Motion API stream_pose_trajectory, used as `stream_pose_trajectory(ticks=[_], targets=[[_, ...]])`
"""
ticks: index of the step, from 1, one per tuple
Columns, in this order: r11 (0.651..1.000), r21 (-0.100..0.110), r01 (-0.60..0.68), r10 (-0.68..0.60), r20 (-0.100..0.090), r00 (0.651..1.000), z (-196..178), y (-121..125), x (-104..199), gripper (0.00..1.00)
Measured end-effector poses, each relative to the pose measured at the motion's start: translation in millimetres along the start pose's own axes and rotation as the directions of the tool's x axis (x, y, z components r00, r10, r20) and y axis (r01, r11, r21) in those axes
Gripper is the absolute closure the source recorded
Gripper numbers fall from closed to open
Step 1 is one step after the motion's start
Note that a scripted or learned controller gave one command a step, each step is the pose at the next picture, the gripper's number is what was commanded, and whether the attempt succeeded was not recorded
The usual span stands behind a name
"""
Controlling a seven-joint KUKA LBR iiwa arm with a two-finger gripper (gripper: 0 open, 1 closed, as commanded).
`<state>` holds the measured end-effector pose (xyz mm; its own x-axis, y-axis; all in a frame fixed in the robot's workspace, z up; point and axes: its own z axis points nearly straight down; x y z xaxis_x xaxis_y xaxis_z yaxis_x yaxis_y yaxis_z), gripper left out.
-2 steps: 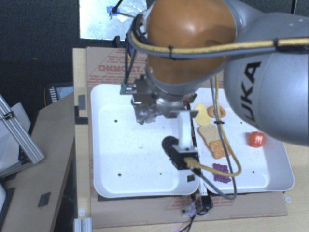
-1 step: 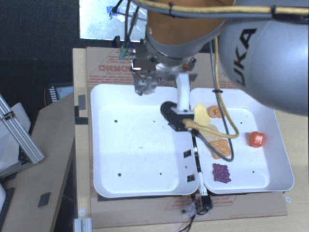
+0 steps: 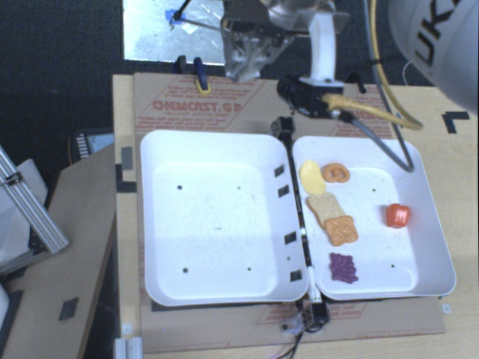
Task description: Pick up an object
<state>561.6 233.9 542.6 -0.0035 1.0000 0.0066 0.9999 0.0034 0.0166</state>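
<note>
Five small things lay in the right bin (image 3: 430, 223), and nothing had been lifted yet. A pale yellow disc (image 3: 311, 176) sat near the bin's far-left corner, touching an orange pretzel-shaped piece (image 3: 335, 173) beside it; just nearer along the left wall came a tan cracker (image 3: 324, 206) running into a waffle-like orange piece (image 3: 343, 231), the pair forming one long strip angled from far-left toward near-right. A purple cluster (image 3: 343, 267) rested by the near edge, and a red piece (image 3: 397, 215) stood alone toward the right wall, well apart from the rest. The left bin (image 3: 153, 223) sat alongside. The gripper (image 3: 243, 60) hung high beyond the far edge of the bins, over the cardboard sheet (image 3: 187, 105), and from where I stood I could not tell whether it was spread or closed; nothing showed in it. Every candidate lay toward the near-right of it, across the divider, so I reckoned the coming move needed a long sweep that way and then a descent, the red piece looking the cleanest target.
</note>
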Motion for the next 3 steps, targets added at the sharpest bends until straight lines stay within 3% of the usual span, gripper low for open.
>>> stream_pose_trajectory(ticks=[1, 2, 3], targets=[[1.0, 0.016, 0.002, -0.002, 0.005, 1.0, 6, -48, 1, 1.0], [0.999, 0.032, -0.002, 0.002, 0.014, 1.0, 197, -72, -1, 1.0], [1.0, 0.0, -0.007, 0.007, 0.003, 1.0, 83, -1, -30, 1.0]])
